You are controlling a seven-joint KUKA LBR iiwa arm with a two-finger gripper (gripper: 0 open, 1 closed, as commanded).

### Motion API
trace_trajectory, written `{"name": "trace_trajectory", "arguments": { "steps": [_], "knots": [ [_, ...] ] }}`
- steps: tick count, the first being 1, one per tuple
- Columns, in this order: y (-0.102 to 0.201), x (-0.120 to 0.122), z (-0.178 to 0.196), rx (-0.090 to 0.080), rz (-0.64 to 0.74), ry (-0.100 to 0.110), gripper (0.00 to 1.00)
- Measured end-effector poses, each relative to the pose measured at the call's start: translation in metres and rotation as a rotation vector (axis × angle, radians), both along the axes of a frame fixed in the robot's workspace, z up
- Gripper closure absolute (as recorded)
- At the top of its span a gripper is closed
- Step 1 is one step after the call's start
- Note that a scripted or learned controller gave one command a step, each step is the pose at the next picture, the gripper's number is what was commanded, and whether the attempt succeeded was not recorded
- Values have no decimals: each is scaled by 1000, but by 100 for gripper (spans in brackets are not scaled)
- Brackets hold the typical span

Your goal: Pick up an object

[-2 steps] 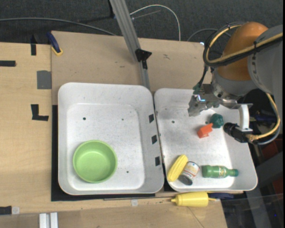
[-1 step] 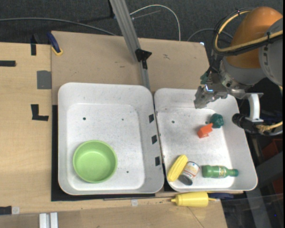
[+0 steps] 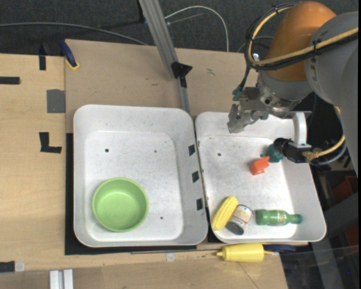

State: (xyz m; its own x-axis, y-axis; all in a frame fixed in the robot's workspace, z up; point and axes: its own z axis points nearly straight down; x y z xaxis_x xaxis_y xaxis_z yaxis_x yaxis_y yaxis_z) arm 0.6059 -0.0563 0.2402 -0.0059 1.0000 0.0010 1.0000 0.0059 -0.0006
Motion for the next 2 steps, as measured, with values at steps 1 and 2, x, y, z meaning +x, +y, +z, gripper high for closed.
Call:
{"name": "trace_trajectory", "arguments": {
  "steps": [1,2],
  "knots": [
    [61,7,4,1,2,0,100],
    [119,7,-4,0,1,1,100]
  ]
}}
